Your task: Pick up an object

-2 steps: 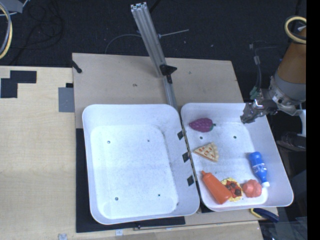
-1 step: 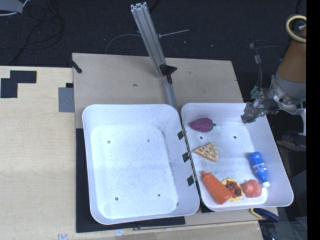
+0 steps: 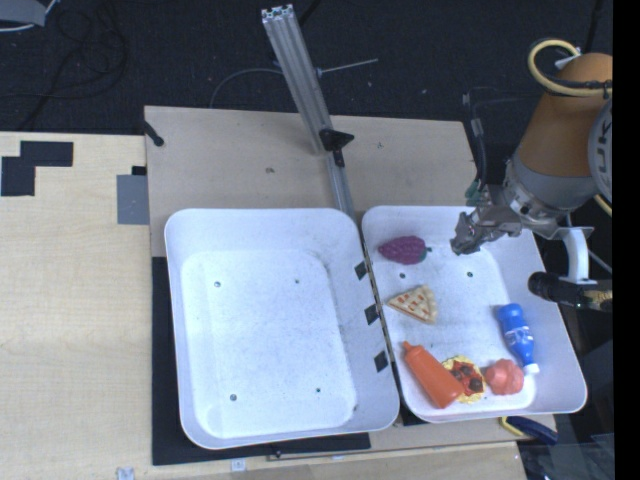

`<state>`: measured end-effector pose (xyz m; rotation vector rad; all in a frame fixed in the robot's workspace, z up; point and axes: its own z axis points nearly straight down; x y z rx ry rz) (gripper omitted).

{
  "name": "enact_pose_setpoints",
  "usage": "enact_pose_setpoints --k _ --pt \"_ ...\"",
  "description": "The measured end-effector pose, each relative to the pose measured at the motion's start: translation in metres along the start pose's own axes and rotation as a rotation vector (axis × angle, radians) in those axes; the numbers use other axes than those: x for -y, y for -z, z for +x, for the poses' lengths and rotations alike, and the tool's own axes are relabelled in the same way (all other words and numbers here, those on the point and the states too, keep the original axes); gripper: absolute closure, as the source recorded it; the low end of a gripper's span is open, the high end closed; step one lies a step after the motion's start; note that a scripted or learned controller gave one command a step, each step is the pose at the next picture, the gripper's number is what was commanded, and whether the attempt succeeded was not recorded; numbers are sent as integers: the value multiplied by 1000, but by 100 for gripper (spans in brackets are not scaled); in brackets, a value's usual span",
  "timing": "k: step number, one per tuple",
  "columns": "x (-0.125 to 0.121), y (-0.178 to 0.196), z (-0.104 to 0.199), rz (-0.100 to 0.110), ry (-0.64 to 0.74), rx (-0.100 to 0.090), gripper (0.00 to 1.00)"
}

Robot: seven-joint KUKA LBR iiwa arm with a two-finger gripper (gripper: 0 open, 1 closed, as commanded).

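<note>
The right bin (image 3: 560, 393) holds several items: a purple bunch of grapes (image 3: 402, 249) at the back, a pizza slice (image 3: 415, 304) in the middle, an orange bottle (image 3: 430, 374) at the front, a red and yellow toy (image 3: 467, 377), a red tomato-like piece (image 3: 505, 376) and a blue bottle (image 3: 514, 334) on the right. My gripper (image 3: 468, 238) hangs over the back of this bin, to the right of the grapes and apart from them. Nothing shows between its fingers.
The left bin (image 3: 200, 230) lies beside the right one, with black clips (image 3: 372, 313) along the shared edge. A metal rail (image 3: 305, 83) slants up from behind the bins. Wooden bench surface lies to the left.
</note>
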<state>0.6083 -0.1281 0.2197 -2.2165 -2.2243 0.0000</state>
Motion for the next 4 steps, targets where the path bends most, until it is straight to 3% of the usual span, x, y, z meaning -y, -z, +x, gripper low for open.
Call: enact_pose_setpoints --k 4 --pt "15 7 196 -1 0 0 100"
